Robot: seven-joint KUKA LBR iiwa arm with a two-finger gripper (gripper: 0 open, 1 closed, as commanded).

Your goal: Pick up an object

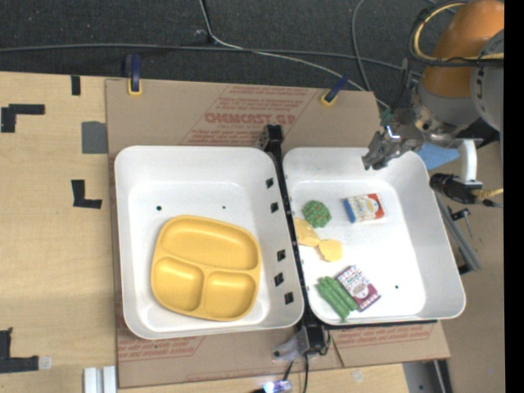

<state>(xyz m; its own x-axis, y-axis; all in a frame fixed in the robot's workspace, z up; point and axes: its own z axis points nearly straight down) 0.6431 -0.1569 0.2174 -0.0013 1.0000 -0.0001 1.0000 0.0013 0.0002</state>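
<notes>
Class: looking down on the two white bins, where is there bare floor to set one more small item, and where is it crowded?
Free: the right bin's far strip near the gripper, and its floor right of the small packets. Also the left bin's strip beyond the yellow divided tray. Crowded: the cluster beside the divider, around the green round item and yellow pieces.

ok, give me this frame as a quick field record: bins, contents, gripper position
left bin: yellow divided tray
right bin: green round item, yellow flat piece, blue-and-red packet, green bean-like item, small printed packet
gripper: over the right bin's upper right corner, nothing seen held
arm: enters from the right side of the view
bin contact: bins side by side, joined by black clips
</notes>
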